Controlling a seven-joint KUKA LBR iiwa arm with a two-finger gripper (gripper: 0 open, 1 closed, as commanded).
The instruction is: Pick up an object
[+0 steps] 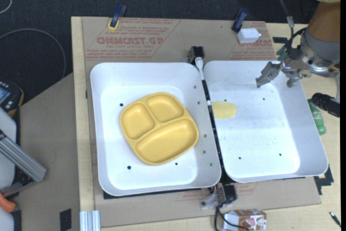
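Currently, the grey two-finger gripper (278,77) is hovering, jaws spread wide and holding nothing, over the right white bin's (281,162) far edge, well apart from the small flat yellow piece (224,110).

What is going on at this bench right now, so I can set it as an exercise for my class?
A grey KUKA arm with an orange band reaches in from the right, its gripper hanging over the upper part of the right bin, with nothing seen between its fingers. A small pale yellow oval object lies near that bin's left wall, apart from the gripper. A yellow three-compartment tray sits in the left bin. Nothing has been picked up yet.
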